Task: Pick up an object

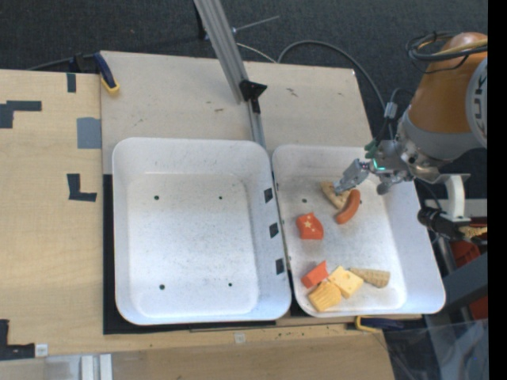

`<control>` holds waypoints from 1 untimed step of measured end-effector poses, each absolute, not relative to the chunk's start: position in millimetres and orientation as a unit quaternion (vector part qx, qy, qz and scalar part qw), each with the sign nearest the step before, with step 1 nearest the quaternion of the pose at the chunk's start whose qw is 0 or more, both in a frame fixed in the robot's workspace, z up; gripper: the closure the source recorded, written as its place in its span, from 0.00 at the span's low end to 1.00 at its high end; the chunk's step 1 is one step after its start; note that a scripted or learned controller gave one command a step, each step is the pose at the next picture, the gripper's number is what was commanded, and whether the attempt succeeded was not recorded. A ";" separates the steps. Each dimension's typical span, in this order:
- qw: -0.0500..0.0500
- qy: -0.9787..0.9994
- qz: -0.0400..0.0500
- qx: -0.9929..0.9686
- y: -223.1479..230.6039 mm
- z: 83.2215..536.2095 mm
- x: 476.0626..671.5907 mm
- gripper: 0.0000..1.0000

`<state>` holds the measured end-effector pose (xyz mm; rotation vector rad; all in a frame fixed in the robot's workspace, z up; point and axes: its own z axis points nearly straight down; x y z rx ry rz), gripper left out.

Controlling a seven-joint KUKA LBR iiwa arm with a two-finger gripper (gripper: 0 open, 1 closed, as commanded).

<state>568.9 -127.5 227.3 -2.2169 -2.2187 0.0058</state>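
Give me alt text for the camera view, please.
The end effector hangs over the right bin, just above a tan piece and an orange sausage-shaped toy. Nearer the front lie a red block and several yellow and orange pieces.

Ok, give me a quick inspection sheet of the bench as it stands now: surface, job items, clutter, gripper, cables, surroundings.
Surface: wooden bench bearing a left bin and a right bin, both white.
Job's things: all in the right bin: an orange sausage-shaped piece, a tan piece beside it, a red block, a small red-orange wedge, two yellow blocks, a tan cone.
Clutter: grey and black tape patches on the bench at left.
Gripper: gripper low over the tan and orange pieces; grasp cannot be told.
Cables: a dark cable arcing toward the arm.
Surroundings: metal pole, a blue-and-yellow clamp, dark carpet.
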 end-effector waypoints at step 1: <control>0.001 -0.708 0.000 -0.706 -127.5 230.2 569.9 0.00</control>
